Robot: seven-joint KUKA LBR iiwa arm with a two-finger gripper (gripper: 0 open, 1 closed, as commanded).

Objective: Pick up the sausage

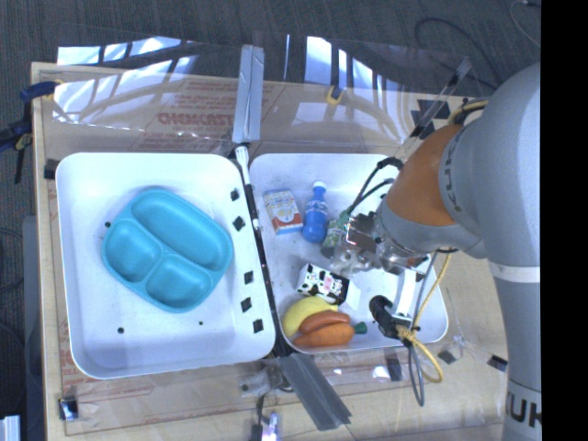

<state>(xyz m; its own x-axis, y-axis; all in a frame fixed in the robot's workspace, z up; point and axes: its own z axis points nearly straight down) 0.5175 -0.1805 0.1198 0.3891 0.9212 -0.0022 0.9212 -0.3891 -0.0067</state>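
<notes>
The sausage (323, 333) lay just beside the banana (303, 314). The hand (354, 246) hung near it; I could not tell its grip.

Your left bin (83, 338) holds a blue three-compartment tray (167, 249), lying at a slant near its middle. In your right bin (287, 165): small carton (283, 209) at the far left, blue bottle (316, 213) just right of it, black-and-white patterned item (322, 283) further toward you, yellow banana-like fruit (301, 316) at the near edge.
</notes>
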